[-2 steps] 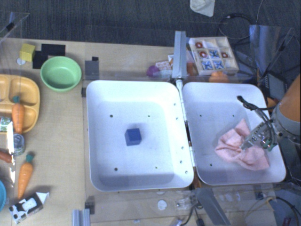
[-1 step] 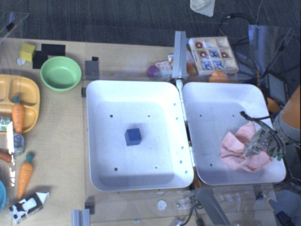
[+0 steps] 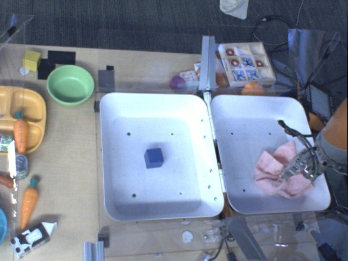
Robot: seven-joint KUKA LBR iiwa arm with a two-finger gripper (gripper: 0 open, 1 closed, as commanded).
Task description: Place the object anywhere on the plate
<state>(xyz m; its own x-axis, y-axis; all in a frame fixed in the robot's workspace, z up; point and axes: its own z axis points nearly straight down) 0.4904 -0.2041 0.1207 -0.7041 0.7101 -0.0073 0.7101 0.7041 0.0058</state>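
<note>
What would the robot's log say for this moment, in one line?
gripper: low over pink cloth, right bin | grasp: cannot tell | blue block: left bin | placing: not yet done

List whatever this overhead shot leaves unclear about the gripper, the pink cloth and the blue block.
- Gripper: it sits low over the pink cloth in the right bin; the frame is too small to show any grasp.
- Pink cloth: its right part lies under the gripper, and anything beneath its folds is hidden.
- Arm: cut off by the right edge.
- Blue block in the left bin: its underside is out of sight.
</note>
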